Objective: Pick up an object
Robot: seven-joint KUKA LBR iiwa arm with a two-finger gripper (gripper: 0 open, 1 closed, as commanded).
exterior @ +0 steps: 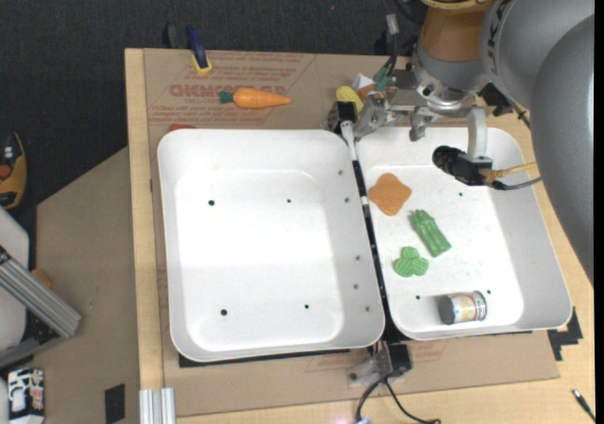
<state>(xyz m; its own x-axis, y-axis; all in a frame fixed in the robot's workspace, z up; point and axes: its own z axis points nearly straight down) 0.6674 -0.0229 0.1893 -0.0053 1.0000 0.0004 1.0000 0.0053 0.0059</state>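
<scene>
One can (pixel 462 307) – two green pieces (pixel 422 245), one orange (pixel 389 194)

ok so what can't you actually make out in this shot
- Tool, camera view: the wrist above hides its fingertips, so open or shut is unclear.
- Can: label too small to read.
- Yellow item behind the right bin: partly hidden by the tool's mount, identity unclear.

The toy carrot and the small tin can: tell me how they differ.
The orange toy carrot with a green top lies on the cardboard behind the white bins, while the small metal tin can with a dark label lies inside the right bin, near its front edge. The carrot is tapered and plain orange; the can is a shiny, blunt cylinder. The carrot looks longer and slimmer than the can. Both lie on their sides, pointing roughly left to right.
</scene>
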